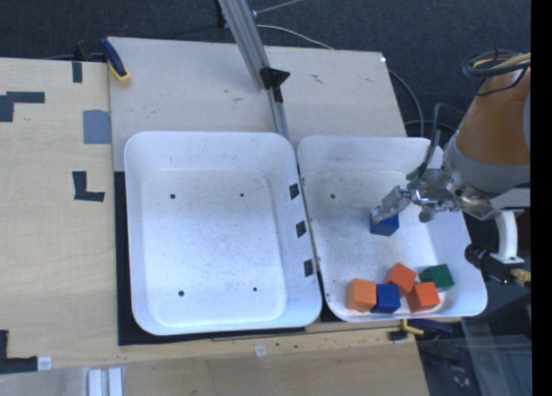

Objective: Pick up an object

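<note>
At right bin (345, 161) centre | claw (390, 210) meets blue cube (385, 224), spread or pinching: cannot tell | cube looks rigid, light, slick-faced | grip opposite flat sides, mid-height

No text, label, brand name, number or sign can be read anywhere in this overhead view. The dark tape pieces (84, 185) on the surface (52, 248) at nine o'clock form plain shapes, not letters. The small black tabs (301, 229) along the wall between the two white bins (207, 148) carry no print that can be made out, and the coloured blocks (388, 298) at five o'clock show bare faces.
</note>
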Controlling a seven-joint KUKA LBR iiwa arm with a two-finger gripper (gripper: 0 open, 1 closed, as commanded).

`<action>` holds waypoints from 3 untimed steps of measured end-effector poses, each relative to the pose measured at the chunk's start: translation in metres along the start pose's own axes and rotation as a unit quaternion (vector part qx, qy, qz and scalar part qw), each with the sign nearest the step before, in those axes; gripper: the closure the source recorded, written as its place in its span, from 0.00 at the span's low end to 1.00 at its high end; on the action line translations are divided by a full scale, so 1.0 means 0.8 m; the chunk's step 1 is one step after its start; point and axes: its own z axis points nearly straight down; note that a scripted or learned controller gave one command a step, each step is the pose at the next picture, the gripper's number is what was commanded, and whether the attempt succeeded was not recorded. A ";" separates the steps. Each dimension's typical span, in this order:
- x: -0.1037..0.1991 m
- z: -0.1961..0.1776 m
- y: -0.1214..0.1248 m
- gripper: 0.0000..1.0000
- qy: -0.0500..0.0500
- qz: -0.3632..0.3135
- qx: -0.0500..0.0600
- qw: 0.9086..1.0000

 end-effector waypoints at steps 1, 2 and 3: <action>-0.054 0.167 0.053 0.00 0.001 -0.003 0.001 1.000; -0.051 0.151 0.053 1.00 0.003 -0.004 0.002 1.000; 0.045 0.159 0.068 1.00 0.002 -0.007 -0.003 1.000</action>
